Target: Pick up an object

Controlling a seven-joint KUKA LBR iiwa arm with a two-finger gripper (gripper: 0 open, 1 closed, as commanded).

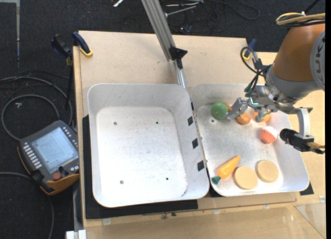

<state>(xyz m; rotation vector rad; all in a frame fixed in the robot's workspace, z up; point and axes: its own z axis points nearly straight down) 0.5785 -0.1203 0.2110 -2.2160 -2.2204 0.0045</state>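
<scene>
The gripper (252, 109) hangs low over the far part of the right bin (295, 178), with the grey arm and its orange band (300, 51) coming in from the right. Just beneath and between the fingertips sits a small orange ball (243, 119); the left finger (239, 106) lies against its far-left side and the right finger (262, 111) stands just to its right, so the ball is at the mouth of the fingers. The fingers look spread a little wider than the ball, yet whether they touch it or clasp it cannot be told from this slant.

A green ball (220, 110) rests just left of the left finger, near the bin's far-left corner. To the right and nearer lies a pink and white piece (268, 135). Along the near side of the same bin are a toy carrot (228, 167) with a green tip, and two round tan discs (246, 177) (268, 170) side by side. The left bin (98, 129) lies beside it, its rim overlapping the right bin's edge.
</scene>
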